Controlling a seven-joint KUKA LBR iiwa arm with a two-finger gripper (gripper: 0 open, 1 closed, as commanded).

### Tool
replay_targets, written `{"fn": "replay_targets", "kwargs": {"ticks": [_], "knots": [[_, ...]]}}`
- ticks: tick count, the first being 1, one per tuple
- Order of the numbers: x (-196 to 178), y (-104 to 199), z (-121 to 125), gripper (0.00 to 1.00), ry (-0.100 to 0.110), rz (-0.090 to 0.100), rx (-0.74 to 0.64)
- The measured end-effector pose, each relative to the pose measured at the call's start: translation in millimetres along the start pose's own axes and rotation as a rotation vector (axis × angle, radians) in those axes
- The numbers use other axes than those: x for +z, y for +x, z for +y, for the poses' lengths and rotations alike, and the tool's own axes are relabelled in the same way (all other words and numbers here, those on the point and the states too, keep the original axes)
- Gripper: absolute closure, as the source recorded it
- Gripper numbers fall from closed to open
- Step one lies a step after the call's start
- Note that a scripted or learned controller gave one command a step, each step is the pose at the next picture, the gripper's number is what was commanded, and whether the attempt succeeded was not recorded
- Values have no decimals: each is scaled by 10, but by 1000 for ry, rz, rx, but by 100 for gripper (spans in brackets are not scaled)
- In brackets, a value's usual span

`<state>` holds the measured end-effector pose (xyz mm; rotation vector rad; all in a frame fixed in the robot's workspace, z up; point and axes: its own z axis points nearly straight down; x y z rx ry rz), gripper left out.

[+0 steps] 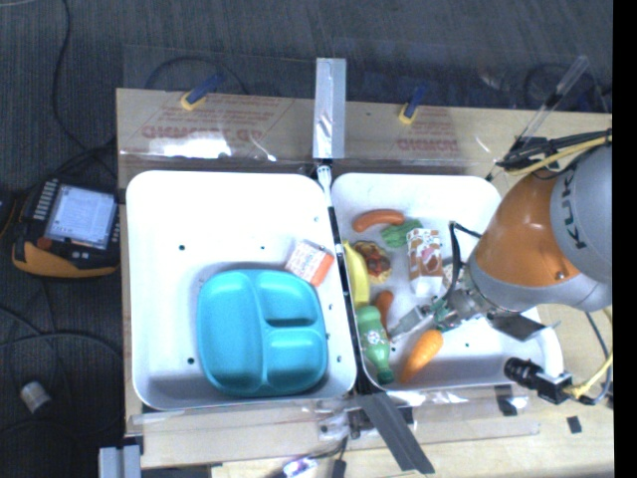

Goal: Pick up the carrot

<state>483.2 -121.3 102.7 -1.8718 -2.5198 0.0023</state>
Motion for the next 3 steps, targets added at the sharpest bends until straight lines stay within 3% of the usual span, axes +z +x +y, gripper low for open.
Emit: {"fn": "replay_targets", "kwargs": {"ticks": [1, 2, 3], "knots": [[0, 0, 0, 0, 0, 0, 0], [134, -139, 284, 0, -7, -1, -23], [124, -383, -61, 0, -14, -11, -222]]}}
